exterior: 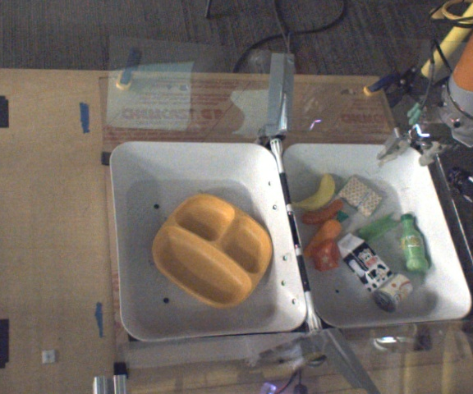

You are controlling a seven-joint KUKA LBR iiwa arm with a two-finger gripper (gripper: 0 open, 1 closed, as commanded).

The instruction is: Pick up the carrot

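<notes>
The carrot (pixel 326 231), small and orange with a green tip, lies in the left half of the right bin (pixel 450 302). It sits between a red-orange sausage (pixel 322 213) above it and a red fruit (pixel 327 256) below it, touching both. My gripper (pixel 408 149) hangs over the bin's far right corner, well up and to the right of the carrot. Its two fingers stand apart with nothing between them.
The right bin also holds a banana (pixel 319 194), a square cracker (pixel 360 194), a green vegetable (pixel 378 226), a green bottle (pixel 413 242) and a milk carton (pixel 373 271). An orange divided plate (pixel 212 249) lies in the left bin (pixel 138 179). Cables trail behind the bins.
</notes>
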